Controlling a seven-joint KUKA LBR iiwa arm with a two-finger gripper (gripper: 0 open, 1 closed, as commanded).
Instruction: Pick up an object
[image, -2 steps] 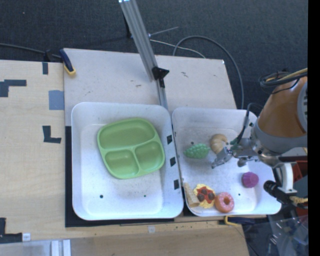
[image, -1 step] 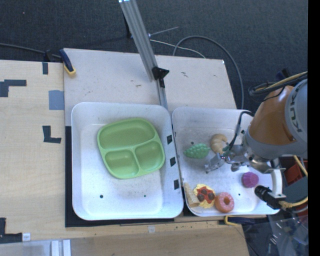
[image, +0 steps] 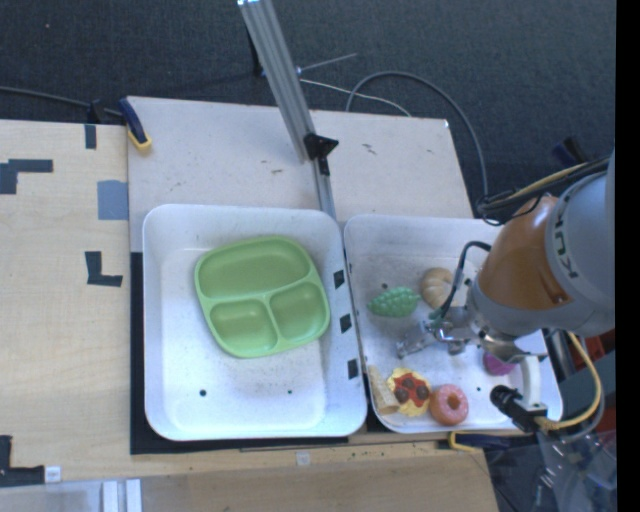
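Left bin (image: 160, 300) holds green divided tray (image: 262, 295); right bin (image: 400, 235): green toy (image: 394, 301), tan ball (image: 436, 285), pizza slice (image: 406, 391), donut (image: 449, 404); gripper (image: 425, 340) low mid-bin, nothing visibly held, spread cannot be told; approach step, next needs descent onto one item.

light: even, bright overhead | shadows: soft, faint | glare: none | focus: slightly soft, low resolution

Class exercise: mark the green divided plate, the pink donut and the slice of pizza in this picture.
green divided plate (image: 262, 296): camera view, on the ridge between its compartments.
pink donut (image: 449, 404): camera view, on its frosted ring.
slice of pizza (image: 405, 390): camera view, on its topping.
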